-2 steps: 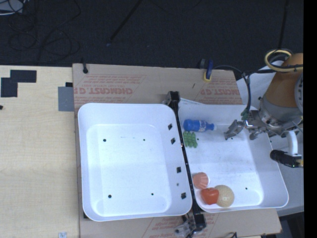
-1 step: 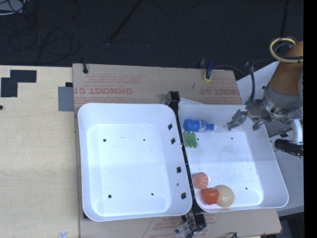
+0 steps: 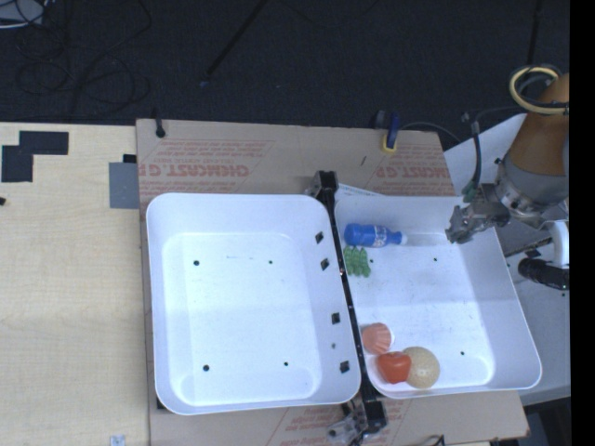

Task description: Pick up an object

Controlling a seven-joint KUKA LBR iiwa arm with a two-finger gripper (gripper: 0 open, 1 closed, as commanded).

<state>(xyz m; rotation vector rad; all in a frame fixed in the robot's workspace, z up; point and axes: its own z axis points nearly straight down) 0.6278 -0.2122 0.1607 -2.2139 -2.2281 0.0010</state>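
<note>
Hovering at the frame's right, the gripper (image 3: 462, 225) sits over the right bin (image 3: 483, 295).
Its finger state cannot be told; blue bottle (image 3: 373, 236) lies left, apparently untouched, upper bin.

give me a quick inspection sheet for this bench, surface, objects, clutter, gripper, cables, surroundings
surface: left bin and right bin side by side on a cardboard sheet.
job's things: all in the right bin: blue bottle lying on its side near the far left corner, green item just in front of it; pink ball, red ball and cream ball clustered at the near left corner.
clutter: nothing seen.
gripper: gripper over the right bin's far right part, nothing visibly held.
cables: dark cables on the floor behind the bench.
surroundings: wooden tabletop left, dark floor behind.
</note>
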